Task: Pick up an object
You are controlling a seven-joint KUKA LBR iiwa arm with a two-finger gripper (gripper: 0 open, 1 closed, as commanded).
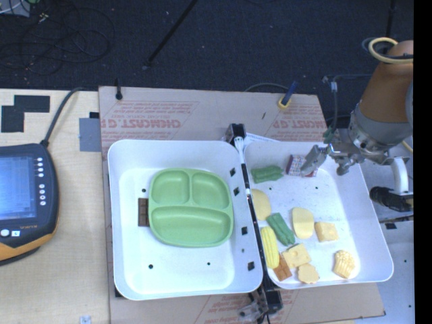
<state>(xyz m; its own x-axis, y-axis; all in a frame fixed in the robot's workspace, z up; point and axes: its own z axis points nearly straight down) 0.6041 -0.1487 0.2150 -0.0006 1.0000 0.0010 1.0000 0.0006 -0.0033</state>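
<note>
The arm's gripper [327,159] hangs over the far edge of the right bin [378,245], its two fingers spread wide with nothing between them. Just beside one fingertip lies a small dark packet [295,164], and nearby a green pea pod [267,173]. The rest of the toy food is scattered toward the bin's near side: a yellow corn cob [269,246], a green bean [280,228], a pale yellow oval piece [303,222], cheese chunks [327,231] and a second, smaller corn piece [343,263]. The left bin [128,262] holds a green divided plate [191,206], with a small brown block [143,212] touching its left edge. A teach pendant [23,198] rests on the bench at left.
</note>
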